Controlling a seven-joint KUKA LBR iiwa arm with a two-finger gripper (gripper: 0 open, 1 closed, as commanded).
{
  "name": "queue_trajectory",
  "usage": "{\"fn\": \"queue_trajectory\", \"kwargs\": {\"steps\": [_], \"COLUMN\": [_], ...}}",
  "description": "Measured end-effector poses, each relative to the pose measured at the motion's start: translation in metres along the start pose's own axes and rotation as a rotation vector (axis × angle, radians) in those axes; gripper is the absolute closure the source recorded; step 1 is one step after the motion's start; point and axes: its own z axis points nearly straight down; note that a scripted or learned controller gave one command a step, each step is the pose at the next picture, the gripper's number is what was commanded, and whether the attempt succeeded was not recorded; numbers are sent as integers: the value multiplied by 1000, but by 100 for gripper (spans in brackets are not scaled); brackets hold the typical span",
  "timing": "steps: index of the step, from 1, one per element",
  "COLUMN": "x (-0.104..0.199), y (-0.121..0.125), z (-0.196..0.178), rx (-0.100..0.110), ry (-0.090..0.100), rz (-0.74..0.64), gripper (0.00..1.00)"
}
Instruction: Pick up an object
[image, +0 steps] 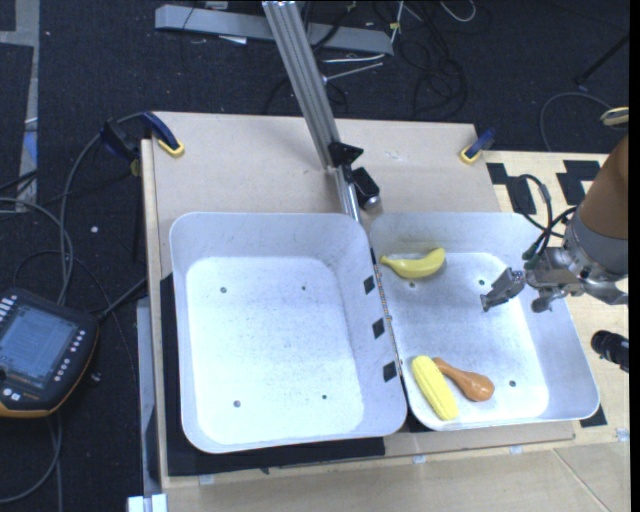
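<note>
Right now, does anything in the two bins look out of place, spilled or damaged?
Nothing stands out. The banana, corn cob and orange drumstick-shaped toy lie whole inside the right bin; the corn and toy touch. The gripper hovers above that bin.

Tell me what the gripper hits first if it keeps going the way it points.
Probably the bare floor of the right bin. The gripper points left and down, short of the banana; the corn lies well nearer the camera. Depth is unclear.
</note>
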Motion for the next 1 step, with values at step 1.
{"fn": "queue_trajectory", "kwargs": {"steps": [1], "x": [7], "y": [7], "z": [51], "rx": [0], "ry": [0], "rz": [0], "gripper": [0]}}
